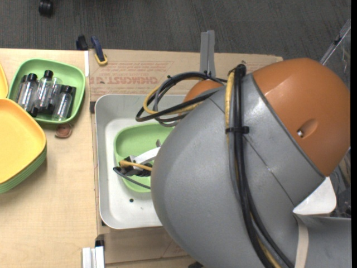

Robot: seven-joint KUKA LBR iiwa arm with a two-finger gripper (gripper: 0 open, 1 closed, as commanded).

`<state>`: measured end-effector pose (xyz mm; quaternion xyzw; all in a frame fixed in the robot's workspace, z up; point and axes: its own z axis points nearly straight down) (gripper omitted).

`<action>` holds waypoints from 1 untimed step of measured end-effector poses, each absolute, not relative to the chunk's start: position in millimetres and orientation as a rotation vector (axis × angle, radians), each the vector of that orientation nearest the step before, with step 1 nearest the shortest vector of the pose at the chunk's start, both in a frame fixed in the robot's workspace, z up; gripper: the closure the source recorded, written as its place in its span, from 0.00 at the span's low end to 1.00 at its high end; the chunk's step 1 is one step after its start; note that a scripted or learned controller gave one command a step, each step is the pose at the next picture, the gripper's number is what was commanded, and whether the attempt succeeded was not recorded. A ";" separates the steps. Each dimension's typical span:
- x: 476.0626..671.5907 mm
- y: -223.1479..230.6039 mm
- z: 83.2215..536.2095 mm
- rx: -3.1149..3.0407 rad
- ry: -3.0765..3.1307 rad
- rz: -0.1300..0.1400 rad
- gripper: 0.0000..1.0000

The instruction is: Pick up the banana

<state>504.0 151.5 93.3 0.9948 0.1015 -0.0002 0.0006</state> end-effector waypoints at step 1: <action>507.9 218.4 206.0 3.105 0.448 -0.008 1.00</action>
